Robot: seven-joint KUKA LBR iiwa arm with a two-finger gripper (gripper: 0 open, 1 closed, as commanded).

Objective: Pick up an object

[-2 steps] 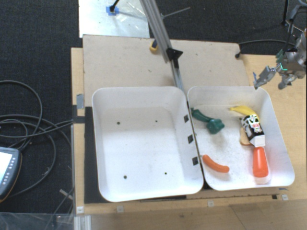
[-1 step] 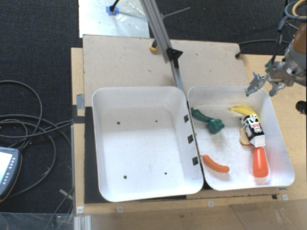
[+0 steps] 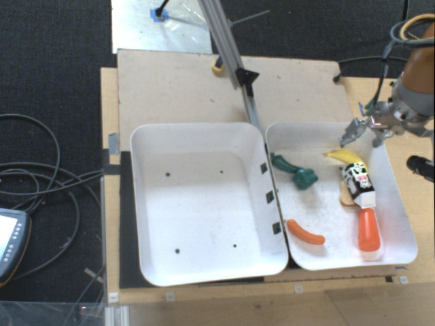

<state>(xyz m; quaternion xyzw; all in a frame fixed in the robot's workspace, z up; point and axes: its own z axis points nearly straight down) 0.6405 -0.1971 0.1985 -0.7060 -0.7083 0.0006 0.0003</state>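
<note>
In the right bin (image 3: 401, 240), five objects lie loose on the white floor. A yellow banana (image 3: 346, 156) rests near the far right part, just beside the top of a black-and-white toy (image 3: 357, 176) that stands over a tan piece (image 3: 346, 194) peeking out at its left. Below these, touching the toy's white lower end, an orange bottle-like object (image 3: 368, 229) lies lengthwise toward the near right corner. A green toy (image 3: 295, 170) lies nearer the bin's left wall, well apart from the banana, and an orange carrot-like piece (image 3: 306, 232) lies toward the near left, close to the dividing wall. The gripper (image 3: 365, 132) hangs over the bin's far right rim, just above and right of the banana; its two fingers (image 3: 351, 133) are spread apart, with nothing between them, and they touch no object. The grey arm (image 3: 414, 100) with its orange band reaches in from the right edge. The left bin (image 3: 197, 133) sits beside the right one, the two sharing a middle wall with dark tabs. Both stand on a tan bench (image 3: 177, 87), where a slanted metal pole (image 3: 224, 32) crosses the far side. Black cables (image 3: 34, 175) coil on the dark floor at left, beside a handheld screen (image 3: 10, 240).
</note>
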